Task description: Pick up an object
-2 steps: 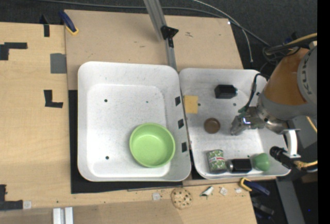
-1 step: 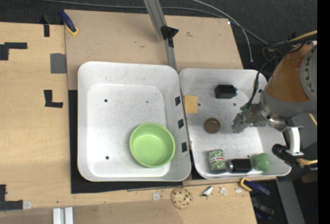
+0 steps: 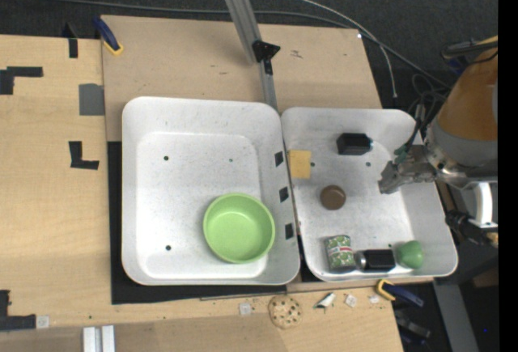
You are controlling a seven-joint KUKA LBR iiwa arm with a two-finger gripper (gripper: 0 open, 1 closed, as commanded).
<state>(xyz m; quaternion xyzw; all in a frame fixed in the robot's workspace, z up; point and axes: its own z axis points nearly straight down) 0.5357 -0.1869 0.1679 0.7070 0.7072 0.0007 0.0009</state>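
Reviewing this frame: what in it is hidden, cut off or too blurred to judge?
- Hand: in the camera view it is a small grey blur over the right bin; whether it is open or shut cannot be told.
- Arm: cut off by the right side of the view.
- Can: label too small to read.
- Dark object beside the green object: too small to identify.

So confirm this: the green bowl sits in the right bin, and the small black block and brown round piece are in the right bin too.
Wrong on the bowl. The camera view shows the green bowl in the left bin; the small black block and brown round piece are in the right bin.
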